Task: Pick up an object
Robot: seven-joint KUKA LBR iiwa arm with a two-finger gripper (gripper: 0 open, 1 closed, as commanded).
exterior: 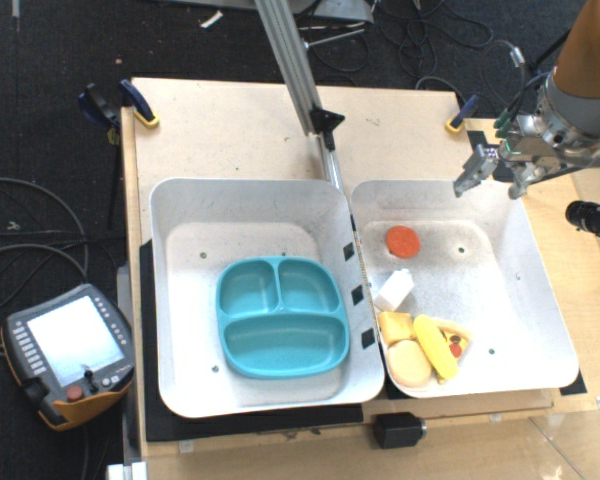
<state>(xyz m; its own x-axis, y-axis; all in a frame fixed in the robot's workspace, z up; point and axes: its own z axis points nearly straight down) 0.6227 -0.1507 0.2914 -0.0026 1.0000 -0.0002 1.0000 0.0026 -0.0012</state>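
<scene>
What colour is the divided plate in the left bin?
Teal: the plate shows plainly in the camera view, lying in the left bin.

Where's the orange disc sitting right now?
The orange disc lies in the right bin, toward its back left, just behind the white block and well down-left of the hand.

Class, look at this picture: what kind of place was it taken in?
Probably a robotics lab: a robot arm reaches over two white bins, a handheld control pendant lies on the floor, and cables trail behind.
</scene>
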